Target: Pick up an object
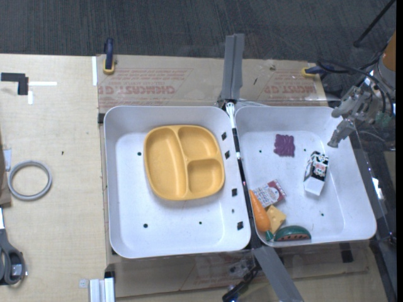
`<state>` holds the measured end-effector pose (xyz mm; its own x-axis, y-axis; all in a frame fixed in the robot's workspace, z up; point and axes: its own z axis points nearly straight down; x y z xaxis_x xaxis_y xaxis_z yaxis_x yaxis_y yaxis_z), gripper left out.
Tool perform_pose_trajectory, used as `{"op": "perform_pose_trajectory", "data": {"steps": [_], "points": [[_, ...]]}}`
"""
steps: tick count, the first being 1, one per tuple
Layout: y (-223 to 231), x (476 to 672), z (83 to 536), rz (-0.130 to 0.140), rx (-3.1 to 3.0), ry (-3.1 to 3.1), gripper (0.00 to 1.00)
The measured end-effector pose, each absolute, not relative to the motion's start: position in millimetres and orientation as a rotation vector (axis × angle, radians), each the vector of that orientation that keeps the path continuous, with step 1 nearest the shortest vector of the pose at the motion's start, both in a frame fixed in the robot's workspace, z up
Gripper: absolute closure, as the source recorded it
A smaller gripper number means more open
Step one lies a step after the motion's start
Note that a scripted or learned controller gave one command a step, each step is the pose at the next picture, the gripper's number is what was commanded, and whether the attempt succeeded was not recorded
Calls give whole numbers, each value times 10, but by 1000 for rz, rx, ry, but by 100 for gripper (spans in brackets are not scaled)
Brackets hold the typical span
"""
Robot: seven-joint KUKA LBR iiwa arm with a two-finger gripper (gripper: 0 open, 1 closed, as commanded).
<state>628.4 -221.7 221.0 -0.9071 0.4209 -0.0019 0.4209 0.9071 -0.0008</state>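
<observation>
Arm: it comes in from the right edge of the view, at the upper right, and little of it lies inside the picture.
Orange band: a sliver of it [385, 60] sits at the far right edge, above the wrist.
Wrist: grey metal links and cabling [371, 102] slant down and to the left.
Gripper: the gripper [336, 137] hangs at the upper right corner, tips aimed down and left.
Fingers: one slim grey finger [340, 133] is plain to see; the gap between the fingers cannot be made out.
Load: nothing is seen between the tips.
</observation>
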Motion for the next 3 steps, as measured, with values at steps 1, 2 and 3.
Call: {"op": "perform_pose_trajectory", "data": {"steps": [1,2,3], "points": [[-1804,6390,2342,-2,1093,2941,0],[-1681,6174,924,-2,1256,2876,0],[-2046,6224,1793,-2,1592,2704,0]]}}
